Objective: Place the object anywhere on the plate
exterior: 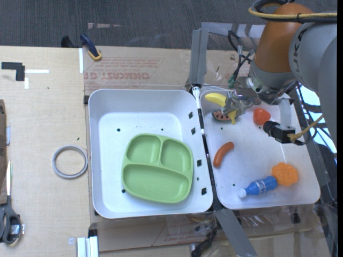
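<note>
End effector (pixel 234 111) hovers near right bin's (pixel 305 194) far-left corner.

Matt plastic plate (pixel 158 168), glossy bins (pixel 102 159).

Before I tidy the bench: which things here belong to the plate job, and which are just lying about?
Job: green plate, gripper, and the toys in the right bin: banana, sausage, bottle, orange ball.
Lying about: tape ring, scissors, blue clamp.
</note>
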`<action>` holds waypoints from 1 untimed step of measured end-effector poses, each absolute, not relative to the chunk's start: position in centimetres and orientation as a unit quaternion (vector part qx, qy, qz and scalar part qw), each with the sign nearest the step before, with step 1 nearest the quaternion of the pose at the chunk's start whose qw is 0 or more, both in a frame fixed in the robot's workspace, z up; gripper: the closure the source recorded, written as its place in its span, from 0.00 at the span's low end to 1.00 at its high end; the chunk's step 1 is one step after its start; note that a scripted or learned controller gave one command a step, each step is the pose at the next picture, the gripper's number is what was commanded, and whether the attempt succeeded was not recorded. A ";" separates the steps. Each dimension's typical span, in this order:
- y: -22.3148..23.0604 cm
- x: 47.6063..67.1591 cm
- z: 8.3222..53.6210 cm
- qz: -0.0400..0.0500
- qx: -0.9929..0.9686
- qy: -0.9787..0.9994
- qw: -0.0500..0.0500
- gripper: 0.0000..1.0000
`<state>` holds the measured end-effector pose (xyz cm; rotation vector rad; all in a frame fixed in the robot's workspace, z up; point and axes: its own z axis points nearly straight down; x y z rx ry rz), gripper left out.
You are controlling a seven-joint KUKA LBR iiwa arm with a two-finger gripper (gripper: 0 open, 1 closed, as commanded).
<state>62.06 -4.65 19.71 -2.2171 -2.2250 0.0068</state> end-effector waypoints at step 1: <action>0.8 56.8 19.1 0.002 -0.707 -0.707 0.001 1.00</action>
